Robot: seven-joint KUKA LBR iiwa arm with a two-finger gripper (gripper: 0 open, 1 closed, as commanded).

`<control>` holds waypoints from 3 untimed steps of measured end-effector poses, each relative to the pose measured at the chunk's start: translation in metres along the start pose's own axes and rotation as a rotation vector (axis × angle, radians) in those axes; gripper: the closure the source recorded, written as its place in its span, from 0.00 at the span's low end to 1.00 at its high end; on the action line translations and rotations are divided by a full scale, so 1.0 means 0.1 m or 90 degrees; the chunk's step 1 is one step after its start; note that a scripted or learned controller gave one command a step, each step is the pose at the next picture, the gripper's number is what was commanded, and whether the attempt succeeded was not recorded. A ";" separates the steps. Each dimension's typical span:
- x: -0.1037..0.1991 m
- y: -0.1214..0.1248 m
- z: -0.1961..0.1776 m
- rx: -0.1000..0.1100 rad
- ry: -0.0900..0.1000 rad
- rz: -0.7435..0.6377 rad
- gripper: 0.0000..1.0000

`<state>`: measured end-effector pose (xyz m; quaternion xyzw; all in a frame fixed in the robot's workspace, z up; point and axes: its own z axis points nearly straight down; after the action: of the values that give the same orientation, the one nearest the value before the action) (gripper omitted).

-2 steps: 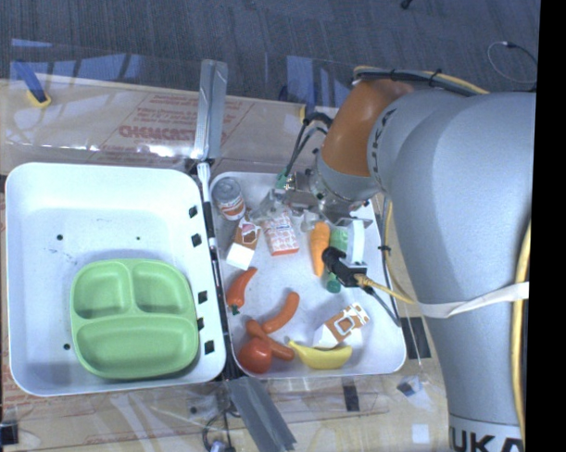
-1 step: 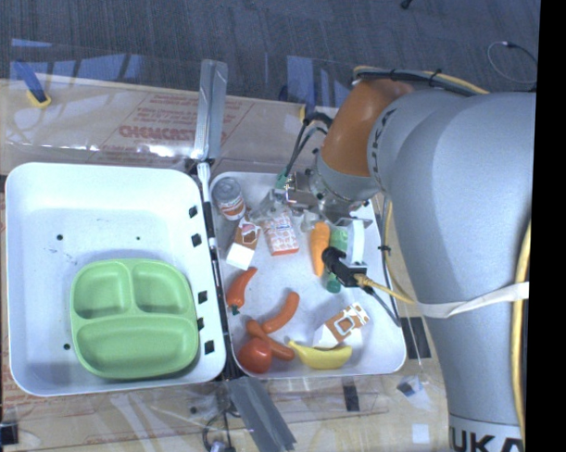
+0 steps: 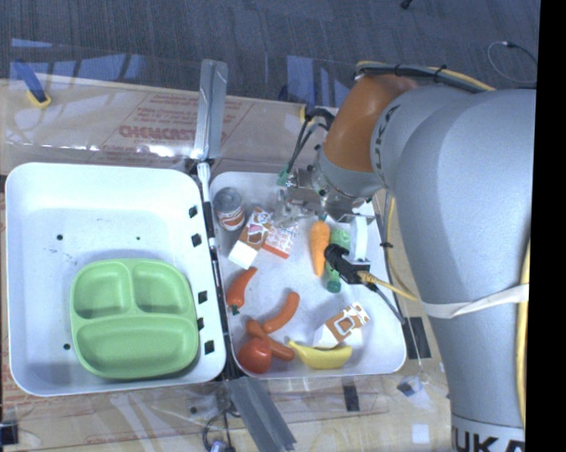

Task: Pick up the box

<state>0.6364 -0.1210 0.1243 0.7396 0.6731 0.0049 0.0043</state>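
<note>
A small red-and-white box (image 3: 270, 235) lies flat in the upper part of the right bin (image 3: 390, 349), just under my gripper (image 3: 299, 201). The gripper hangs low over the bin's back area, close above the box's upper right corner; I cannot see contact. A second red-and-white carton (image 3: 346, 325) lies toward the bin's front right, next to the banana (image 3: 320, 355). The arm's orange band and grey body cover the bin's right back corner.
The right bin also holds a can (image 3: 230, 207), a white block (image 3: 242, 255), a carrot (image 3: 317, 248), a green bottle (image 3: 335, 261), two sausages (image 3: 280, 310) and a tomato (image 3: 255, 356). The left bin (image 3: 43, 203) holds a green divided plate (image 3: 133, 318).
</note>
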 end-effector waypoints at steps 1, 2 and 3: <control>0.59 -0.04 -0.68 0.010 -0.002 0.182 1.00; 0.59 -0.04 -0.68 0.010 -0.002 0.182 0.00; -0.21 -0.34 0.17 0.005 -0.002 0.207 0.00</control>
<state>0.6009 -0.1390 0.1066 0.8386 0.5448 0.0014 0.0018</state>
